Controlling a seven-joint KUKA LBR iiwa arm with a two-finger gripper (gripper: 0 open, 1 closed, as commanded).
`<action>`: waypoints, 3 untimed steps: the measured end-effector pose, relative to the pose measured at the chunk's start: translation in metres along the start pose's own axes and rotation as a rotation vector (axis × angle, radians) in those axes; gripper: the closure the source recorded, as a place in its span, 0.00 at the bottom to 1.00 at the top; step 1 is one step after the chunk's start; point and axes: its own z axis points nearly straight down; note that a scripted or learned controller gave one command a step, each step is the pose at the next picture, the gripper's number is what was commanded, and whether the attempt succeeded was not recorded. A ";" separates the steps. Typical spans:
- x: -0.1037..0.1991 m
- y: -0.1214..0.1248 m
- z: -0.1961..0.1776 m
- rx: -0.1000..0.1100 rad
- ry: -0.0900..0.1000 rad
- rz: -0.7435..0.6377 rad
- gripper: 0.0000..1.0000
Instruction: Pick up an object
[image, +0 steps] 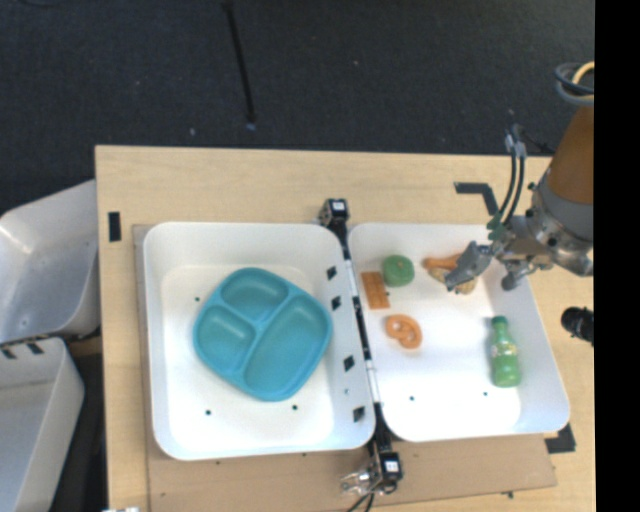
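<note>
My gripper (487, 272) hangs over the far part of the right bin (450, 400), its two fingers spread apart with nothing between them. Just left of its left finger lies an orange-brown piece (438, 265). A green round object (398, 270) sits further left, next to an orange rectangular block (375, 290) by the divider. An orange pretzel-like ring (404, 332) lies near the bin's middle. A green bottle (504, 352) lies along the right side, below the gripper.
The left bin (180, 420) holds a teal divided plate (263, 332). A black divider strip (351, 330) runs between the bins. White containers (40, 290) stand off the bench at the left. The arm comes in from the right edge.
</note>
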 end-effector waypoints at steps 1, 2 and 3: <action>0.000 0.002 -0.006 -0.012 -0.002 -0.003 0.00; 0.002 0.002 0.036 -0.008 -0.003 0.000 0.00; 0.000 0.000 0.079 -0.007 -0.002 0.001 0.00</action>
